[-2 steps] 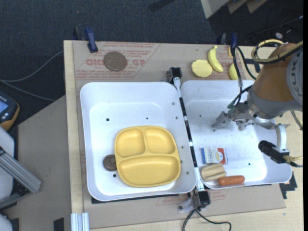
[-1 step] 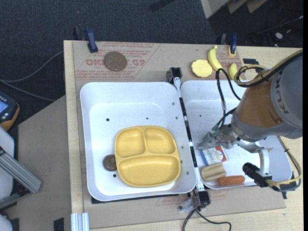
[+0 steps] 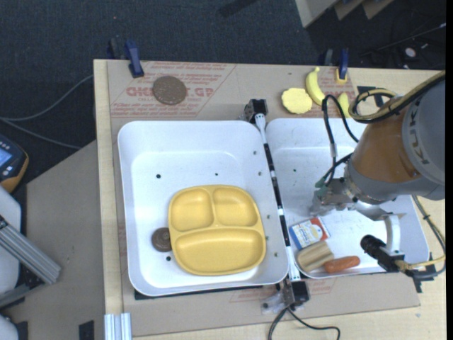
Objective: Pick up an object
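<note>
Where I am: I reach in from the right and hang over the right bin (image 3: pixel 283 137), my wrist low above its floor.
My gripper (image 3: pixel 327 198): it points down near the middle of that bin; my own wrist hides the tips, so I cannot tell how they stand.
Nearest targets: a small blue-and-white packet (image 3: pixel 309 231), a tan block (image 3: pixel 313 255) and an orange carrot-like piece (image 3: pixel 342 263), all clustered at the near edge of this bin, just beside one another.
Other things: a yellow divided tray (image 3: pixel 215 229) and a brown disc (image 3: pixel 162 239) lie in the left bin (image 3: pixel 134 190).
Step in hand, as I judge it: settling on one object.
Doing it well: I should choose the packet, nearest me, centre over it, and come straight down so I do not nudge the block or the bin wall.
</note>
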You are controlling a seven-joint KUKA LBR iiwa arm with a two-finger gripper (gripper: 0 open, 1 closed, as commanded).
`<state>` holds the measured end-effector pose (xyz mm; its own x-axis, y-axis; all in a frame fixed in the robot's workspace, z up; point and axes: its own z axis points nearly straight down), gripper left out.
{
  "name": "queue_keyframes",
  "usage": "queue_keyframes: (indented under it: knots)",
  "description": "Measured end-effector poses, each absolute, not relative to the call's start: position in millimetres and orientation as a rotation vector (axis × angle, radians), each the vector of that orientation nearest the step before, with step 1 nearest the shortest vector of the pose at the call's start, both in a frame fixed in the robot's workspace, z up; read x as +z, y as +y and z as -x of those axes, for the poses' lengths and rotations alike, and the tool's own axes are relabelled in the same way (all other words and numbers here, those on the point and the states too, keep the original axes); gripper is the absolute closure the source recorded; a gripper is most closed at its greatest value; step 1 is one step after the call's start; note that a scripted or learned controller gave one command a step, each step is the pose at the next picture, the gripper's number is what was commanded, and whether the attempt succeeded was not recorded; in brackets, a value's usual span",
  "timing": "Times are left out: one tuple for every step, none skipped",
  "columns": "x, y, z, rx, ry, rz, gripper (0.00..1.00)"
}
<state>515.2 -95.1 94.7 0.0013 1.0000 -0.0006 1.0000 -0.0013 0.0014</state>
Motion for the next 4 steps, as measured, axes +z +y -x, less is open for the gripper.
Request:
queue_keyframes:
  knots:
    - [190.8, -35.1, -558.8, 0.015, 2.225, -2.206, 1.0]
    - [184.5, -39.4, -554.9, 0.0, 2.222, -2.221, 0.0]
    - [122.0, -104.9, -503.5, -0.011, 2.217, -2.235, 0.0]
    - [83.3, -216.8, -521.3, 0.0, 2.212, -2.226, 0.0]
